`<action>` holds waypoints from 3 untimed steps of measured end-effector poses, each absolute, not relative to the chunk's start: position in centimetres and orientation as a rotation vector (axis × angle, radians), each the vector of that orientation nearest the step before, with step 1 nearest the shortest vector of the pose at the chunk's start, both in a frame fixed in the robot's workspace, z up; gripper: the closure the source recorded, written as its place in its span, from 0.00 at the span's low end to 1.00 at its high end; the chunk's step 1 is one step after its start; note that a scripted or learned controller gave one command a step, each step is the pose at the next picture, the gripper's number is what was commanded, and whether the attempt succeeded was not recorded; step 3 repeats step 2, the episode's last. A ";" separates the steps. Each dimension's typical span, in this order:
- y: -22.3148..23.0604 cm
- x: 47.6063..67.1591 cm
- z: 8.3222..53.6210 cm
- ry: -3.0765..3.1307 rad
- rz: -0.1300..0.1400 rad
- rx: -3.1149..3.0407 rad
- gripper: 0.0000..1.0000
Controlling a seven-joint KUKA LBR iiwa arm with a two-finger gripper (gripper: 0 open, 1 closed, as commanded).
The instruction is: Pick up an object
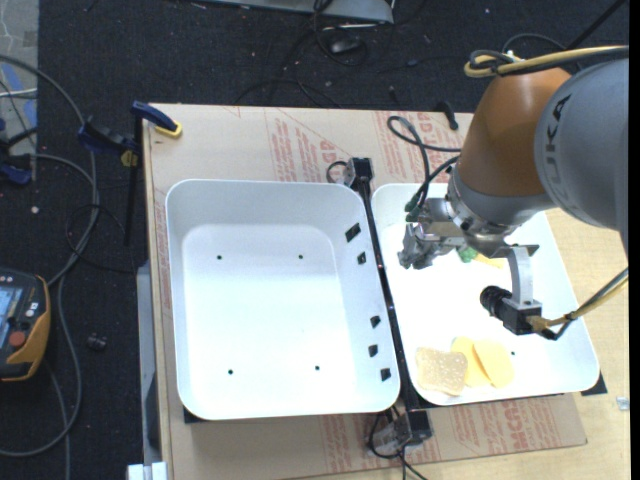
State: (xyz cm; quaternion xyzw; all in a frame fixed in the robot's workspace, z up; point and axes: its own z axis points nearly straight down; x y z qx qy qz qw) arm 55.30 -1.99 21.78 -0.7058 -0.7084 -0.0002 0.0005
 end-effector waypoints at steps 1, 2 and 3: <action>3.2 54.4 21.0 -2.225 0.001 -2.215 1.00; 7.5 53.6 21.8 -2.226 -0.001 -2.216 1.00; 7.5 53.6 21.8 -2.226 -0.001 -2.216 1.00</action>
